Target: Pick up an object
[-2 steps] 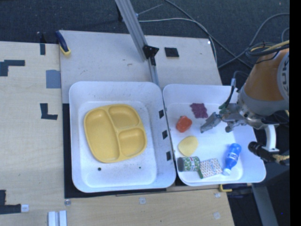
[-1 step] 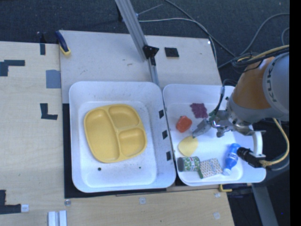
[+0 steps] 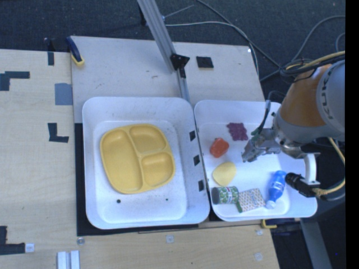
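The gripper (image 3: 251, 153) hangs low over the right-hand bin (image 3: 206, 112), and whether it is open or closed cannot be told from this slanted view. The nearest candidates lie to its left: an orange-red object (image 3: 219, 147) just beside it, a yellow lemon-like object (image 3: 224, 174) below that, and a purple cluster (image 3: 237, 130) above. A blue bottle (image 3: 275, 187) lies near the front wall, tilted. The white bin floor is flat, with open room around each piece. The left bin (image 3: 90, 150) holds a yellow divided plate (image 3: 138, 157).

No legible text, labels or numbers on anything.
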Robot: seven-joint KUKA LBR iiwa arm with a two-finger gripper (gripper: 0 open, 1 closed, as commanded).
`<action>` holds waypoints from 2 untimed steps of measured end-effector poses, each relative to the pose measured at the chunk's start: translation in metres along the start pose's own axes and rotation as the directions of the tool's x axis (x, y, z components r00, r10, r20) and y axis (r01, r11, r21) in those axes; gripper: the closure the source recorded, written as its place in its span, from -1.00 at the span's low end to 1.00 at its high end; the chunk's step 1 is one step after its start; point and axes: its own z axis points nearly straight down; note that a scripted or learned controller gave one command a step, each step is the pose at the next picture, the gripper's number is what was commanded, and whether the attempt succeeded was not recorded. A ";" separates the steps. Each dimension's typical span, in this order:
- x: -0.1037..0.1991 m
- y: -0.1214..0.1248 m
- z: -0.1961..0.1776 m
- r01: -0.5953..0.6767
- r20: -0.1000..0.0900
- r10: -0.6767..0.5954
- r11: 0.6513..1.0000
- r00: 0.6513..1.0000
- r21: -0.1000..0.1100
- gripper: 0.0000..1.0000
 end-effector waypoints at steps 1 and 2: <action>0.004 0.001 -0.042 0.000 0.000 0.000 1.000 1.000 -0.006 1.00; 0.004 0.007 -0.086 0.000 0.001 0.000 1.000 1.000 -0.007 1.00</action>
